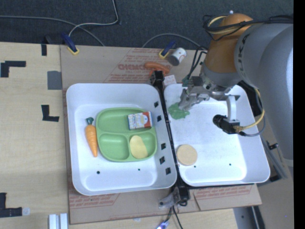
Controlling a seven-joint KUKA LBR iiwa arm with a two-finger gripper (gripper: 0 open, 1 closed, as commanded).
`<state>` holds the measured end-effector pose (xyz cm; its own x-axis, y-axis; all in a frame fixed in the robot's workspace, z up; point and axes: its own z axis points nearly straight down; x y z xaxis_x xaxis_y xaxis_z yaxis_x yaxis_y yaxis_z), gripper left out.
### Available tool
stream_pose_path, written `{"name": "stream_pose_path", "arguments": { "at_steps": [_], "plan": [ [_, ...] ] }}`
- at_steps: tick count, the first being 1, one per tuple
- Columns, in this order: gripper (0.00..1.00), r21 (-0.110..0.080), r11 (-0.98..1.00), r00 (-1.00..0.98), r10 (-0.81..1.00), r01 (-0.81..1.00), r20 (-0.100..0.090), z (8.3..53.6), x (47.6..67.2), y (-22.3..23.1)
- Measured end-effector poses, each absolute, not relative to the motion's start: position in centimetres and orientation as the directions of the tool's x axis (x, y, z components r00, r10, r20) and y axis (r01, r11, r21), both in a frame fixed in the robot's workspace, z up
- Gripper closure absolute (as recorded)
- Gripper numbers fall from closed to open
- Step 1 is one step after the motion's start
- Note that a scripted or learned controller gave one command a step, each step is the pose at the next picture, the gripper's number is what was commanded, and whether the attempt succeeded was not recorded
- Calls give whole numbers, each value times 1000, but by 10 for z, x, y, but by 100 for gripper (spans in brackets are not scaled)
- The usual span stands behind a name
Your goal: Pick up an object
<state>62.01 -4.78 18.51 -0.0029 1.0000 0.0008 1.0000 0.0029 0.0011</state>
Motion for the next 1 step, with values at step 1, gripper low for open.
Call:
{"name": "stream_pose_path", "arguments": {
  "at_steps": [1],
  "plan": [
    [100,-1,2,-2,1000,1000,1,232,576,-38]
  ]
}}
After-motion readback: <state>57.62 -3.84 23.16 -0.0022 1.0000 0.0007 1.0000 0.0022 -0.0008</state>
